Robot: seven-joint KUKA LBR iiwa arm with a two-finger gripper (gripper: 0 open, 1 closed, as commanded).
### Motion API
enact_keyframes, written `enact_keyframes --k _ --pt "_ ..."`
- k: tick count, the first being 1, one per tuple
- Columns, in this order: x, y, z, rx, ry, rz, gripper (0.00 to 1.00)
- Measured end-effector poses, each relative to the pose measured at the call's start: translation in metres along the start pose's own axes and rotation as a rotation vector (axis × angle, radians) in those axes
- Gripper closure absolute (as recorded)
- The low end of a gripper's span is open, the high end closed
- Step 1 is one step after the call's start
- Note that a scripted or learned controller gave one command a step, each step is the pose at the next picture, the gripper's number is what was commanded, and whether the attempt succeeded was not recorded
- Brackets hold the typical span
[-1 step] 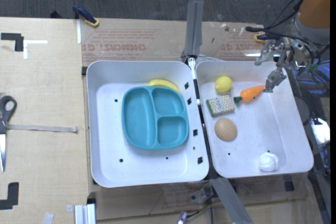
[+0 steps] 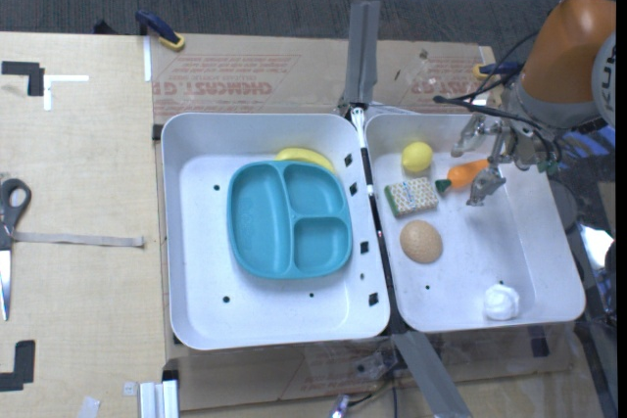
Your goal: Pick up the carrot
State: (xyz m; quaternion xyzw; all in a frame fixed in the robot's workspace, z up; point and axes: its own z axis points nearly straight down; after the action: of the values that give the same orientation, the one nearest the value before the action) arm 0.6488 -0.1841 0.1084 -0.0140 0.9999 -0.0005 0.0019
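The lemon (image 2: 416, 156), sponge (image 2: 411, 197) and egg (image 2: 421, 241) crowd the carrot's (image 2: 464, 174) left; its right lies open.

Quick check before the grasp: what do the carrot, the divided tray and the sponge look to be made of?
Carrot: probably moulded plastic toy, smooth even orange with a slight sheen.
Tray: likely hard plastic, uniform teal, glossy moulded compartments.
Sponge: seems soft foam, matte, speckled top with a green edge; too small to be sure.

Left bin (image 2: 196, 240) holds a blue divided plate (image 2: 290, 218) w/ something yellow (image 2: 304, 156) poking out behind it. Right bin (image 2: 544, 259): lemon (image 2: 417, 157), speckled sponge (image 2: 411, 197), brown egg (image 2: 421, 241), white lump (image 2: 502, 301) near front corner. Scissors (image 2: 10, 220) on bench at far left.
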Motion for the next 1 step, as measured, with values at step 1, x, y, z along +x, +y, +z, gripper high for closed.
enact_keyframes --k 1 --pt "-0.0119 0.0136 0.0148 0.000 -0.002 0.006 0.00"
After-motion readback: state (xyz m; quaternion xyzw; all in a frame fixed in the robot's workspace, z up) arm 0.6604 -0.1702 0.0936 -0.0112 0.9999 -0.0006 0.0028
